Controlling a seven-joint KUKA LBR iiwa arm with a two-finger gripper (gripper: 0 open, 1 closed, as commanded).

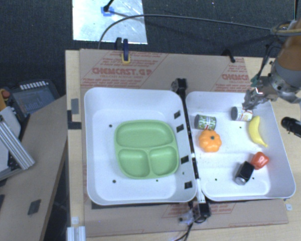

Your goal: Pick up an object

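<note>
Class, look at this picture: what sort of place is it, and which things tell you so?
Probably a robot test lab: a robot arm reaches over two white bins, and toy food like a banana lies inside one.

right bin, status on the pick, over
Gripper low at right bin's far edge, over small bottle. Nothing seen held. Banana close beside, may crowd the grasp.

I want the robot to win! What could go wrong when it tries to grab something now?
1. The gripper is right over the small white bottle by the far wall of the right bin. The bottle lies on its side, so it might roll away.
2. The banana lies close beside the bottle, so the fingers could bump it instead.
3. The wall is near, so the gripper might hit it going down.
</note>
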